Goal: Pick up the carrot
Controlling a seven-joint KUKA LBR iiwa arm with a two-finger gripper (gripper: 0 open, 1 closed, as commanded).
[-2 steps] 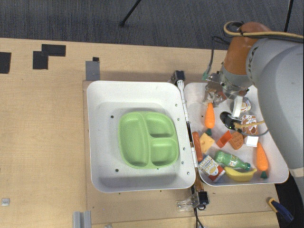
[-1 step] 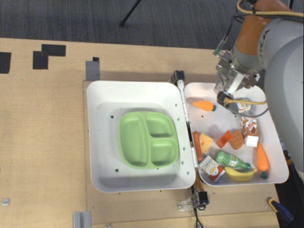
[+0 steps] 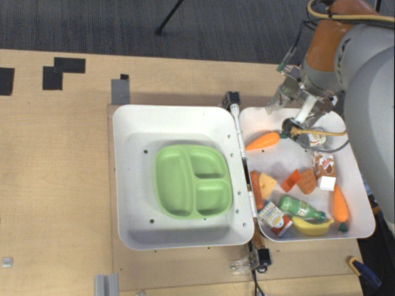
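You've got two white bins: left bin [image 3: 123, 165] and right bin [image 3: 278, 165], both smooth moulded plastic by the look, with a slight sheen. Green tray [image 3: 191, 180] in the left one: plastic, satin, no glare. Bench [image 3: 55, 184] reads as pale wood, matt. Floor [image 3: 92, 11] behind it is dark ribbed carpet. Carrot [image 3: 262, 141] looks like smooth plastic, soft shine. Green bottle [image 3: 301, 208] is the glossiest item. Banana [image 3: 311, 227] smooth, dull. Arm shell [image 3: 370, 73] smooth grey, semi-gloss; orange band [image 3: 324, 42] glossy.

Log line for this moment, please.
hand over right bin, far end | carrot on bin floor, beside hand toward left bin | second carrot at bin's right wall | task: pending
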